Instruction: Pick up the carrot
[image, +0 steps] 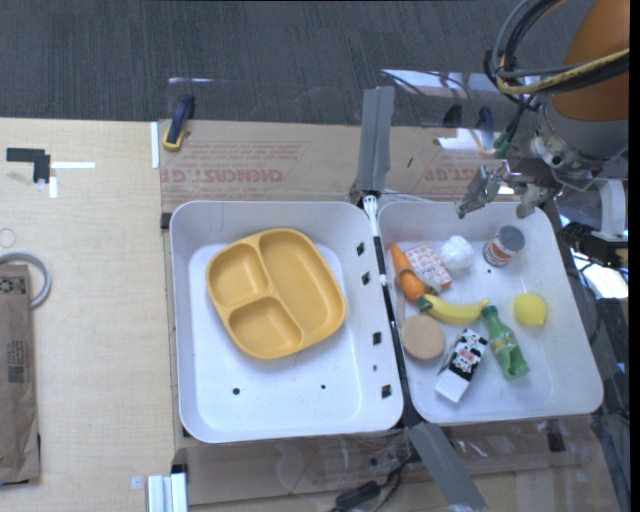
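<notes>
The carrot (406, 274) is orange and short. It lies near the left wall of the right bin (578, 372), between a red-and-white packet (430, 263) and the end of a banana (456, 309). My gripper (496, 204) hangs over the far edge of the right bin, up and to the right of the carrot and well apart from it. Its two fingers are spread open with nothing between them.
The right bin also holds a white ball (457, 252), a small can (503, 246), a lemon (530, 309), a green bottle (506, 344), a milk carton (460, 366) and a tan disc (423, 338). A yellow divided plate (275, 292) lies in the left bin (195, 400).
</notes>
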